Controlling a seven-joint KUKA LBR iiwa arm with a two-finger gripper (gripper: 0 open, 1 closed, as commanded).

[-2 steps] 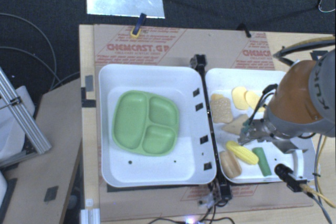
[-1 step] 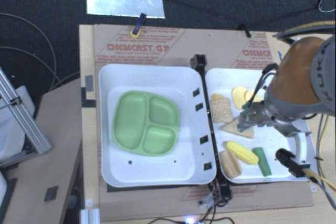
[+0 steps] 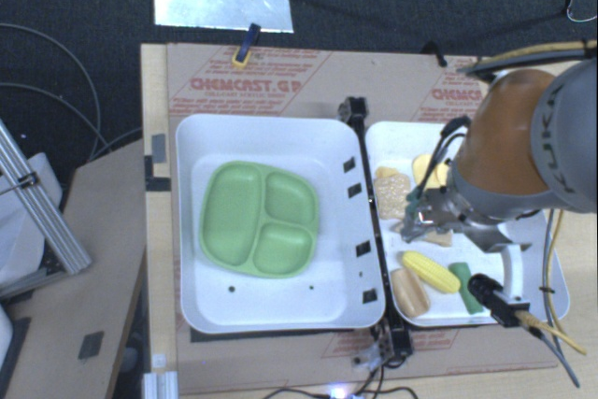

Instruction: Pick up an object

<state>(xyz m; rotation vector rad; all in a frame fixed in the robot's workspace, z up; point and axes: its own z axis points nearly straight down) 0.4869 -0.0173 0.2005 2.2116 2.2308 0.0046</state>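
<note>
My gripper hangs low over the middle of the right bin, with the grey and orange arm above it covering the bin's far right part. Just below the gripper lies a yellow corn cob. A tan bread roll sits at the cob's lower left, and a green piece at its right. A speckled tan cracker lies just above the gripper, beside a pale yellow item. A flat tan piece pokes out under the gripper.
The left bin holds a green divided plate. A black divider with clips runs between the two bins. Cardboard lies under both bins.
</note>
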